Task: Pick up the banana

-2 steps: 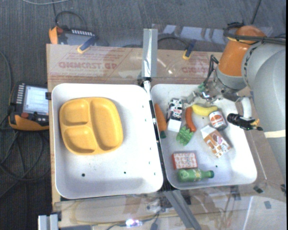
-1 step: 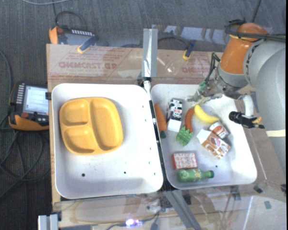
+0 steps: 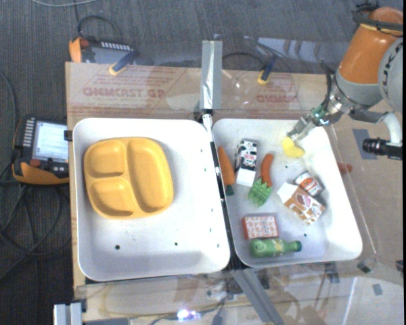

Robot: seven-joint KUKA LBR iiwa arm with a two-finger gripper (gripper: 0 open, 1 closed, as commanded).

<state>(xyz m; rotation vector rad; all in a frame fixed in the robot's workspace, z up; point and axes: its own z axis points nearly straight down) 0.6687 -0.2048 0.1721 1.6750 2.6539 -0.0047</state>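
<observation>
A yellow divided plate (image 3: pixel 128 176) sits in the left bin (image 3: pixel 189 249), well apart from everything the task concerns. In the right bin (image 3: pixel 345 235), reading left to right: a carrot (image 3: pixel 225 170) lies along the left wall, just beside a black-and-white milk carton (image 3: pixel 247 161); a second carrot with green leaves (image 3: pixel 262 180) rests near the carton; a red-and-white box (image 3: pixel 260 227) and a green bottle (image 3: pixel 275 247) lie toward the near edge; and a pair of small cartons (image 3: pixel 302 199) sits at the right.

The banana (image 3: pixel 294 147), a small yellow shape, lies in the far part of the right bin, close to the back wall and apart from the other items. The gripper (image 3: pixel 302 131) hangs at the banana's upper edge, reaching down from the arm at the right; whether it touches the fruit cannot be told, nor whether it is spread or pressed together.

The banana looks like a toy: probably light, rigid plastic with a smooth, rather slippery skin and a curved body. Such a piece is likely to squirt sideways if pinched near a tapered end. The better hold would be across its thickest middle, with the pinch set square to the curve and the nearby bin wall left room.
</observation>
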